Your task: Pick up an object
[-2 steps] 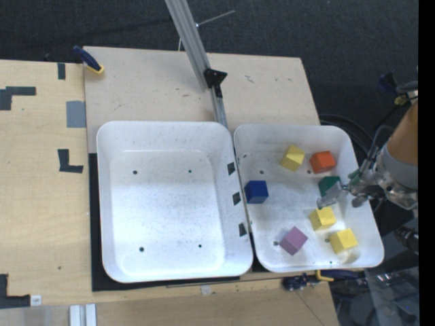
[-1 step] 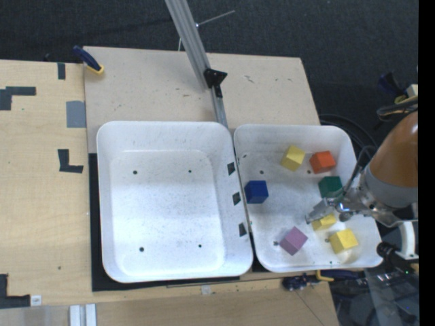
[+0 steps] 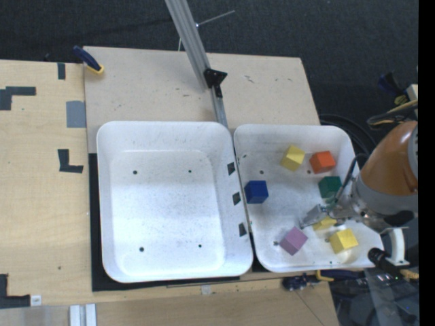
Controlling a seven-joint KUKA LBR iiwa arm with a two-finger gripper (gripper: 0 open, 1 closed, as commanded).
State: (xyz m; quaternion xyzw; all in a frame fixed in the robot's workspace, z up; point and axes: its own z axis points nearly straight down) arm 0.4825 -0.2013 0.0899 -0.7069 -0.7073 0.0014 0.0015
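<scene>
The two-finger claw (image 3: 322,219) sits low in the right white bin (image 3: 272,140); its opening cannot be determined. A small yellow block (image 3: 325,223) lies at its tips, a purple cube (image 3: 293,240) just beside.

Looking down at a pale wooden bench (image 3: 170,90), dark carpeted floor (image 3: 306,19) lying beyond, a slanted aluminium rail (image 3: 187,29) crossing overhead, even lighting.

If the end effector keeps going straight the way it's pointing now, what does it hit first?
Most likely the purple block. The end effector reaches leftward and slightly down in the right bin, with the purple block just beyond its tip. A small yellow piece sits at the tip; depth is unclear.
</scene>
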